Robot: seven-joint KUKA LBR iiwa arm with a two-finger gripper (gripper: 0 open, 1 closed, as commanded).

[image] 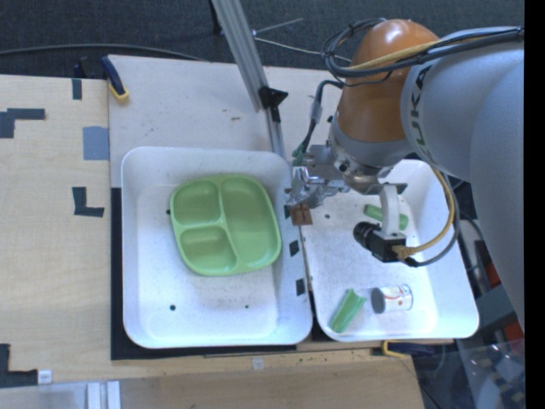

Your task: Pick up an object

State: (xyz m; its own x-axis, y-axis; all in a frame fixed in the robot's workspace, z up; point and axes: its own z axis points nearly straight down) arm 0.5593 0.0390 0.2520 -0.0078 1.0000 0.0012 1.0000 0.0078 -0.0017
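Green divided plastic plate (226,225) lies flat in left white bin (145,313). Right white bin (451,313) holds green flat block (347,310), small white cylinder with red marks (392,297), green-white piece (385,215) further back. Gripper (300,201) sits low over ridge between bins, at far end; finger state: cannot tell, nothing visibly held. Judgement: pick not yet done; object choice, grasp, lift all remain.

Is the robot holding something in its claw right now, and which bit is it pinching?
It cannot be told. The gripper sits over the wall between the two bins, with a small brown thing right at its tip, but the view is too blurry to show a hold.
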